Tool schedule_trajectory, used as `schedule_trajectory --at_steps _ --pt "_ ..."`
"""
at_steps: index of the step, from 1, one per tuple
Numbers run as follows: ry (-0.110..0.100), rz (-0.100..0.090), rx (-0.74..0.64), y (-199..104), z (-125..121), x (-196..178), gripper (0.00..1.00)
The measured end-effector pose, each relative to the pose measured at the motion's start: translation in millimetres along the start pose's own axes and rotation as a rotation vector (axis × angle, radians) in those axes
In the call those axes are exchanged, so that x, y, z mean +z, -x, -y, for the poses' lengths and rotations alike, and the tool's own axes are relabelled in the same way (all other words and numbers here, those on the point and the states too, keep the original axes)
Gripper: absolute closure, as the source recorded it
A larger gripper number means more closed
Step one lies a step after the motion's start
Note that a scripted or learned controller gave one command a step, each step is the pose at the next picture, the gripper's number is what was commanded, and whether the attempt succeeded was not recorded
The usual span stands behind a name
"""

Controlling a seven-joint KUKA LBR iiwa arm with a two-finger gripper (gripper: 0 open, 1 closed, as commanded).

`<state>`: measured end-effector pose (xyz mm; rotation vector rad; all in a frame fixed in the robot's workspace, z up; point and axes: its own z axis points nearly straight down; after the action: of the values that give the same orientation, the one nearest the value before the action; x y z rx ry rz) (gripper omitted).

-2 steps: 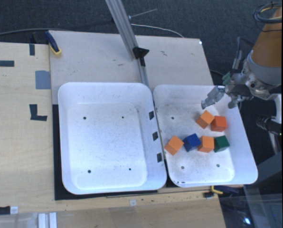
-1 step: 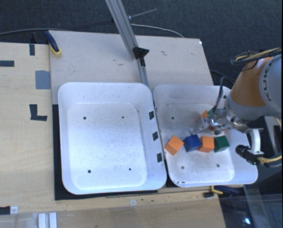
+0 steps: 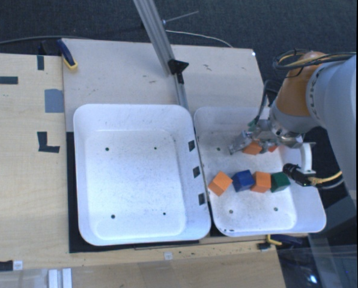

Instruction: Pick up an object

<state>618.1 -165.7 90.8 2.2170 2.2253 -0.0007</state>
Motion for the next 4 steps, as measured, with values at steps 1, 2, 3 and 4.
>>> schedule_trajectory --at_steps 1,2,3,4 --pt "-0.001 0.000 0.002 1.0 1.4 -0.9 0.00" --pt "-0.002 0.000 0.001 0.4 1.4 -10.8 1.00" --pt "-0.003 0.000 0.000 0.4 1.5 -10.2 0.00" --pt "-0.003 0.002 0.008 39.3 48.6 -28.2 0.00"
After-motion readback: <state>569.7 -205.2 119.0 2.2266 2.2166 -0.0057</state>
